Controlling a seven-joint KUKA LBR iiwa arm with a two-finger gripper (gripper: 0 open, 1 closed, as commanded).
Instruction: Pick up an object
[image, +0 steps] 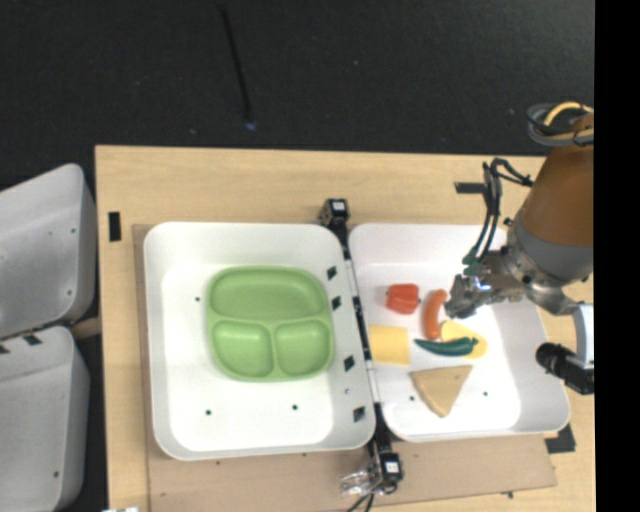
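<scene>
The right bin (500, 420) holds several toy foods: a red piece (403, 297), an orange-red sausage shape (433, 313), a yellow block (389, 345), a green pepper (447, 346) lying over a yellow piece (468, 336), and a tan wedge (443, 387). My gripper (466, 299) hangs low over the right bin, just right of the sausage shape and above the yellow piece. Its fingertips are dark and small against the bin. I see nothing clearly between them.
The left bin (180, 400) carries a green three-compartment plate (269, 321). A row of black clips (352, 330) marks the divider between the bins. The grey and orange arm (556, 215) covers the right bin's far right corner.
</scene>
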